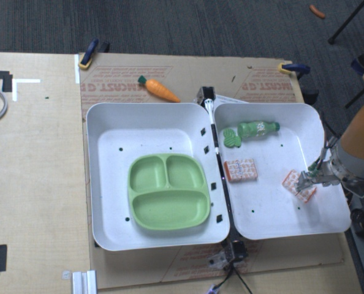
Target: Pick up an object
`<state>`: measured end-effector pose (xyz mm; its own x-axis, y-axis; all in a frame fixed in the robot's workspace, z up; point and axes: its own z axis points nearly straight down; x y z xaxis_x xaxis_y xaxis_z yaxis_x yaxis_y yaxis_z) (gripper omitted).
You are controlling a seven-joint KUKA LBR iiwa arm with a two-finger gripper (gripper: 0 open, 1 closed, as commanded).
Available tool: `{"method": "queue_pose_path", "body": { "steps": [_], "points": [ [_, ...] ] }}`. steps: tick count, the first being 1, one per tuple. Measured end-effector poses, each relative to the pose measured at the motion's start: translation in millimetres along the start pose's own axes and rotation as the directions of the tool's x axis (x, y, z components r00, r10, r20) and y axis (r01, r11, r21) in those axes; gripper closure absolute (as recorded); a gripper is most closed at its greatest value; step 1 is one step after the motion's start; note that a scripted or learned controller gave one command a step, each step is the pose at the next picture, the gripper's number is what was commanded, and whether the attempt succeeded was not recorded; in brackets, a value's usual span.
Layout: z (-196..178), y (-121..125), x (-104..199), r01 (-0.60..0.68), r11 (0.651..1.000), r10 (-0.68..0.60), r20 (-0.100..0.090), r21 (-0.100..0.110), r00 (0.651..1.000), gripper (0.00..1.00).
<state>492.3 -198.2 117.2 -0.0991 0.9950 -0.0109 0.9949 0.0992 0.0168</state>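
We see two white bins side by side on the worktop. The left bin holds a green divided plate, lying flat near the middle. The right bin holds three things: a green bottle lying on its side near the far wall, a small red-and-white box near the bin's left side, and a red-and-white packet toward the right wall. The arm reaches in from the right, and its tool sits low in the right bin, right at the packet and touching or overlapping its right edge. We cannot tell whether the tool is wide or narrow, nor whether the packet is between its tips, since that spot is small and cluttered. The packet appears to lie on the bin floor, tilted slightly. Behind the bins, a toy carrot lies on the cardboard sheet, apart from both bins. Blue clamps pin the sheet's far corners.
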Motion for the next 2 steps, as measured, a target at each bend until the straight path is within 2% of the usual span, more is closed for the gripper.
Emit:
{"method": "queue_pose_path", "body": {
  "steps": [1,2],
  "points": [
    [0.0,0.0,0.1,0.0,1.0,0.0,0.0,0.0,1.0,0.0],
    [20.0,12.0,15.2,0.305,0.952,-0.305,-0.004,0.007,0.952,0.0]
  ]
}}
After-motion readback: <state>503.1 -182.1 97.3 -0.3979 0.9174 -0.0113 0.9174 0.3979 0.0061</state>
